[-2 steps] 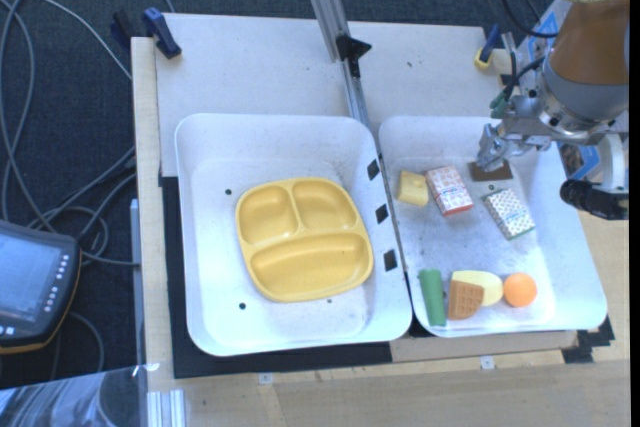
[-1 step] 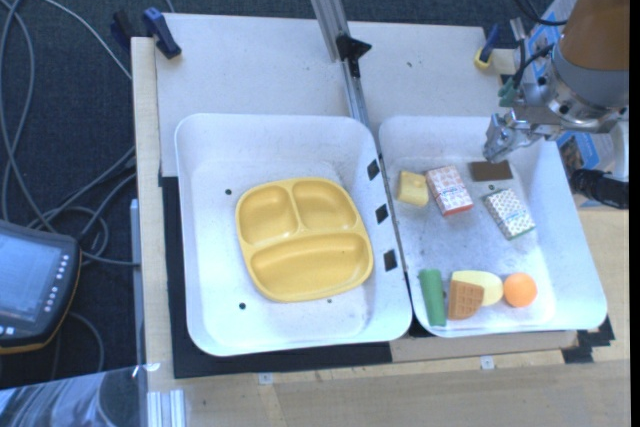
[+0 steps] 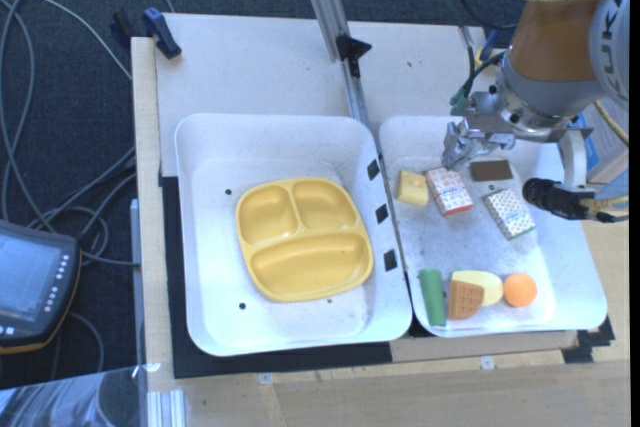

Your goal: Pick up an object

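- Your gripper (image 3: 458, 150) hangs over the far end of the right bin (image 3: 590, 300), probably lining up on the red-and-white box (image 3: 449, 190) just below it.
- I can't tell how it's set: nothing shows held.
- The yellow tray (image 3: 303, 238) sits alone in the left bin (image 3: 200, 215), clear of the work.

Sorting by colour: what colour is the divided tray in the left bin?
Yellow: the divided tray, seen in the camera view.
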